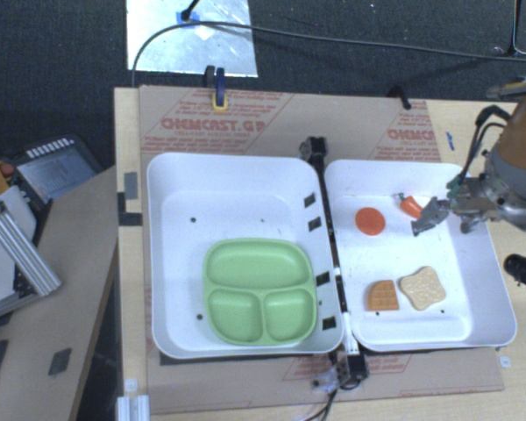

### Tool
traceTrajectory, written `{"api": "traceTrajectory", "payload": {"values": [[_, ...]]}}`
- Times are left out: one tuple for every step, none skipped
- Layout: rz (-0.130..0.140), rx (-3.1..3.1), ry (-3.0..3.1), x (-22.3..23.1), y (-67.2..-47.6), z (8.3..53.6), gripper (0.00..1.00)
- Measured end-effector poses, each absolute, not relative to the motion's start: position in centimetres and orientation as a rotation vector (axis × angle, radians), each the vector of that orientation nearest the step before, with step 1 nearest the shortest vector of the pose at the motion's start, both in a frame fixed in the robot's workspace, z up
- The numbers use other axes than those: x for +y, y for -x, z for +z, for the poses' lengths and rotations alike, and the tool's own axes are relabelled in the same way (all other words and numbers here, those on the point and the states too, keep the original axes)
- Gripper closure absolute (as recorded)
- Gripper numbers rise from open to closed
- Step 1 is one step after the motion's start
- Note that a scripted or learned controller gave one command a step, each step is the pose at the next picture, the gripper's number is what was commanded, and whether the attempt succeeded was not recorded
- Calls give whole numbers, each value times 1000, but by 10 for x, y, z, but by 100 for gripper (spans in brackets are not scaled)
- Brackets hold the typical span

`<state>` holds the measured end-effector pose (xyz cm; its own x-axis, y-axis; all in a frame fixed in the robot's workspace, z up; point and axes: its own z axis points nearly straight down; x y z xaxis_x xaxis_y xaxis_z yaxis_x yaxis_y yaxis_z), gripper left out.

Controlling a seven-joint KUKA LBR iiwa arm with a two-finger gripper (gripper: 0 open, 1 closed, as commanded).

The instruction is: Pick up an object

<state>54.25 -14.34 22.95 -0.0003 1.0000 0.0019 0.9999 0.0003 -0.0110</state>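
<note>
The right bin [482,323] holds a round red-orange piece [370,221], a small orange piece [409,205], a brown waffle-like square [383,296] and a pale bread slice [422,288]. My gripper [445,220] hangs over the right bin's upper right part, just right of the small orange piece and above the bread slice. Its two dark fingers [424,218] are spread open with nothing between them. The grey arm with its orange band [519,139] comes in from the right edge.
The left bin [171,235] holds a green divided plate [259,289]. A black clip strip [326,235] runs between the bins. A cardboard sheet [272,121] lies under both bins, and cables and a metal plate [191,24] lie behind.
</note>
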Motion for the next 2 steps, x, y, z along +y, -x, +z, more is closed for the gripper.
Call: {"api": "traceTrajectory", "payload": {"values": [[-1,-2226,2219,-143,-545,236,0],[1,-2221,2219,-142,-540,193,0]]}}
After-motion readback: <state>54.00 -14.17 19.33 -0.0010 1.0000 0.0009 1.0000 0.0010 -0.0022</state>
